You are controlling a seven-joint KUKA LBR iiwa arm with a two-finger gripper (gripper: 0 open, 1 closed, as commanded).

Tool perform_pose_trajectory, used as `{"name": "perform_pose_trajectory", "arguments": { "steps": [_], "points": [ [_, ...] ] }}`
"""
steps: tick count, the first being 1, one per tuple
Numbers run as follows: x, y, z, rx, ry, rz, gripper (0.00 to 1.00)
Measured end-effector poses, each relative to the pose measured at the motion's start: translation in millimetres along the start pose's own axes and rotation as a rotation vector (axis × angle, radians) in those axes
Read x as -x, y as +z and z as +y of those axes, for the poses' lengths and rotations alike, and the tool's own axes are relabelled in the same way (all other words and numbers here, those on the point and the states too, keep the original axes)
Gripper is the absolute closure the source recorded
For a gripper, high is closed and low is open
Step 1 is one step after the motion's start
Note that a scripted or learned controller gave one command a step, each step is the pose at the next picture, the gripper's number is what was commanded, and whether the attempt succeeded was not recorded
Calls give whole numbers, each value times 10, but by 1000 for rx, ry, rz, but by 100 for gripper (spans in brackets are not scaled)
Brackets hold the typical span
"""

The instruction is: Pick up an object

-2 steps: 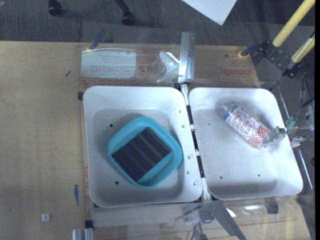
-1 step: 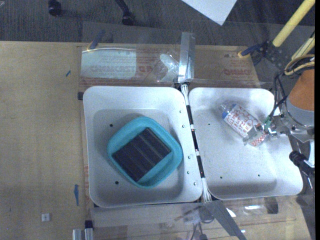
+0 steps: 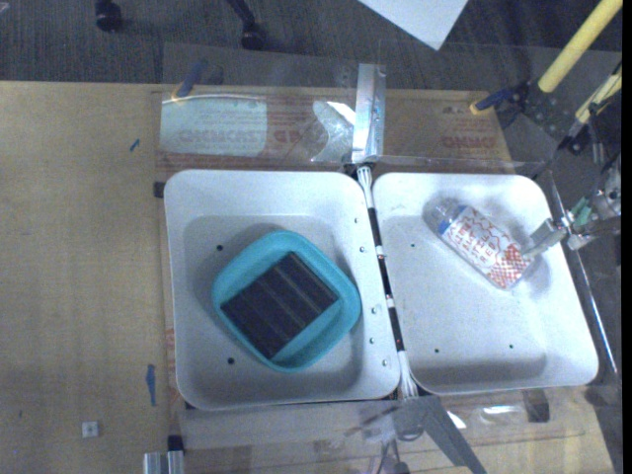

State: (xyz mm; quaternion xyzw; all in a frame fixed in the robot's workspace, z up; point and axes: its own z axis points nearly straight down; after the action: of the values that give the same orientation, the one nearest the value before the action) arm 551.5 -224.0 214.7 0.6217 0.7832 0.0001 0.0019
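Observation:
A small clear bottle [image 3: 478, 243] with a red-and-white patterned label lies on its side in the right bin [image 3: 474, 344], toward its back. A teal square dish [image 3: 286, 298] with a dark ribbed inside sits tilted in the middle of the left bin [image 3: 197, 215]. My gripper [image 3: 545, 236] comes in from the right edge over the right bin's rim, its grey tip right beside the bottle's lower right end. Most of the arm is out of frame.
A metal bracket [image 3: 369, 107] and a taped plastic sheet [image 3: 257, 126] lie behind the bins. A yellow-handled tool [image 3: 583, 33] and clamps stand at the back right. Bare wooden bench [image 3: 69, 265] stretches to the left.

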Motion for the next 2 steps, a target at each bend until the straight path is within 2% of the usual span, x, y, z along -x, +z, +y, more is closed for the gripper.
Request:
{"name": "perform_pose_trajectory", "arguments": {
  "steps": [1, 2],
  "points": [
    [-88, 572, 622, 1, -78, 0, 0],
    [-163, 1178, 451, 4, -152, -2, 0]
  ]
}}
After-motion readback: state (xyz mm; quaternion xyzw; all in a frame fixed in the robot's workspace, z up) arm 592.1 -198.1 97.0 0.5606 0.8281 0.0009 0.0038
